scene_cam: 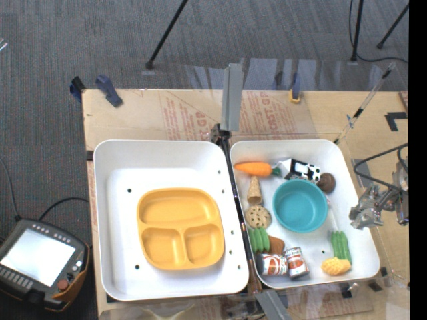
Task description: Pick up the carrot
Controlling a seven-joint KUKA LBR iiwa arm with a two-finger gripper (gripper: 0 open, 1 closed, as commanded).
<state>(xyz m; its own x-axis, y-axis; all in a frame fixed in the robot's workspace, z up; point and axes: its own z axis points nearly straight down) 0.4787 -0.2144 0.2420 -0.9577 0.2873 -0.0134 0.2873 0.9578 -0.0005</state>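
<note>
Carrot [253,169] lies flat in right bin [303,145], at its far left corner, green top touching a black-and-white toy [301,170], above a teal bowl [300,205]. Hand [368,213] sits outside that bin's right rim, well apart from carrot; grip state: cannot tell. Yellow tray [180,229] in left bin [120,179].

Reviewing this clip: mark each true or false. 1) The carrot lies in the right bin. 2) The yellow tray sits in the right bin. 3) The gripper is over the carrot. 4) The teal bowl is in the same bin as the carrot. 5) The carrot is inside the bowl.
1) True: the carrot lies in the right bin.
2) False: the yellow tray sits in the left bin.
3) False: the gripper is at the right bin's right edge.
4) True: the teal bowl shares it.
5) False: it lies beside the bowl.
</note>
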